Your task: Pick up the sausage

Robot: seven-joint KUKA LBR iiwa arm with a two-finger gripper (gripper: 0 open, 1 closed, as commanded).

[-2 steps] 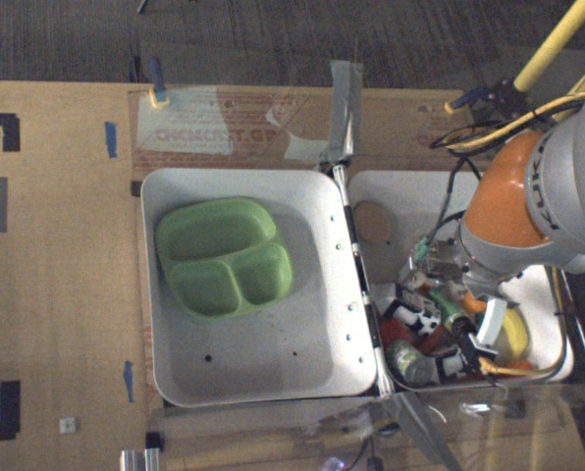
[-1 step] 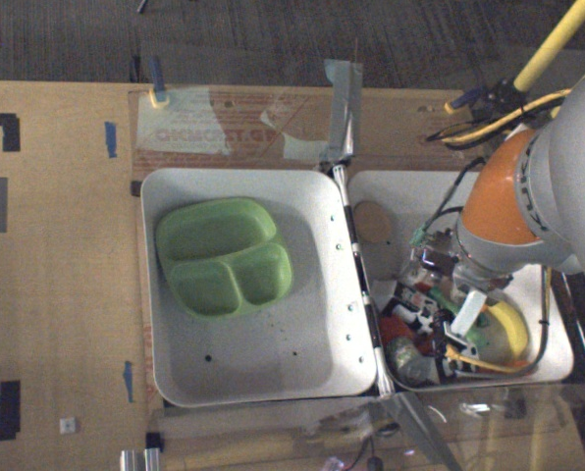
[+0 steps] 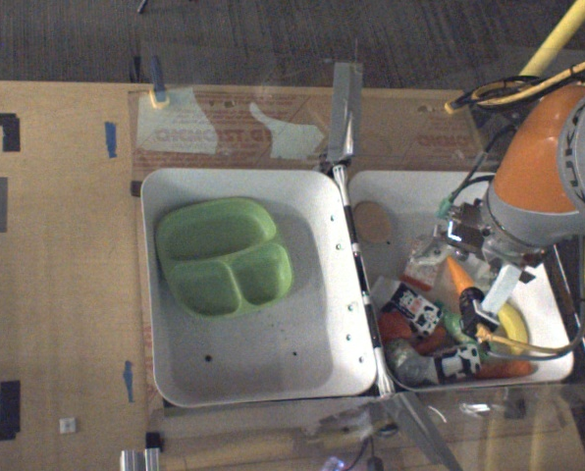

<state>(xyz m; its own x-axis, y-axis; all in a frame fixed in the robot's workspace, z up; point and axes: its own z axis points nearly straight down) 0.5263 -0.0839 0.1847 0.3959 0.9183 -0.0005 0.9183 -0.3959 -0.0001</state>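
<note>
Here the grey arm (image 3: 543, 180), with its orange band, reaches over the right edge of the right bin (image 3: 410, 189). The gripper (image 3: 452, 245) hangs above the middle of that bin, over the clutter. From this angle it cannot be told how far the claw is open, and nothing can be seen gripped in it. The likeliest sausage (image 3: 513, 369) is a reddish, elongated piece lying flat along the near edge of the right bin, close to its near right corner and well apart from the gripper. Just behind it lies a yellow banana (image 3: 515, 326). An orange carrot (image 3: 457, 275) sits near the bin's middle, just below the gripper. A cow-patterned carton (image 3: 416, 310) lies left of the carrot. A second spotted carton (image 3: 459, 361) rests at the near edge, just beside the sausage's left end. A brown round disc (image 3: 374, 222) lies alone by the far left corner. In the left bin (image 3: 175, 361), a green divided plate (image 3: 224, 255) sits toward the far left corner.
</note>
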